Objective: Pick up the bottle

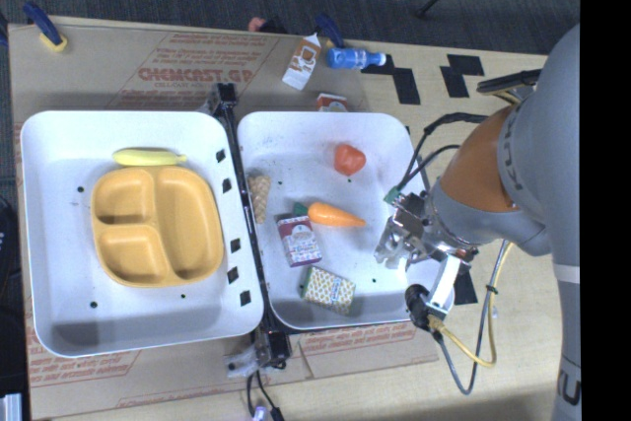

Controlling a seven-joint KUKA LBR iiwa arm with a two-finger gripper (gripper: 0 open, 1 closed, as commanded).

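Reaching in from the right of the frame, the grey arm [532, 173] hangs its gripper [397, 242] over the right bin's [394, 128] right edge; how far its claw is open I cannot tell. The left bin [49, 242] holds a yellow divided tray [156, 223]. An orange carrot [335, 216] lies mid-frame. The bottle [353, 59], blue-capped, lies on the bench at upper centre, outside both bins.

The bench [148, 79] bears two white bins [59, 242] and a blue bottle [353, 59].
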